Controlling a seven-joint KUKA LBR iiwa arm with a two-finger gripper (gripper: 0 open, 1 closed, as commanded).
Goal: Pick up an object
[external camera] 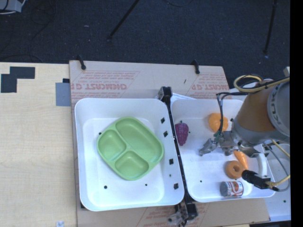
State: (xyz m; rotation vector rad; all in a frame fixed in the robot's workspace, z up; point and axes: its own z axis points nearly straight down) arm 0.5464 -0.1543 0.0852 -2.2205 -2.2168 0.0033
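Toy food sits in the right bin (201,186): one purple grape bunch (181,132) against the left wall, one round orange (216,122) toward the upper right, one orange ring (233,169), one carrot (241,158) and one small can (231,188) at the lower right. Mid-bin, on bare white floor, the gripper (209,147) hangs with fingers parted, gripping nothing. One glossy green three-section plate (129,147) lies in the left bin (90,174).

Right bin (199,186): open floor at centre and lower left; purple fruit (181,132) hugs the divider; orange ball (216,122), donut (233,169), carrot (241,158), can (231,188) crowd the right side; green tray (130,148) fills the left bin's (90,193) middle.
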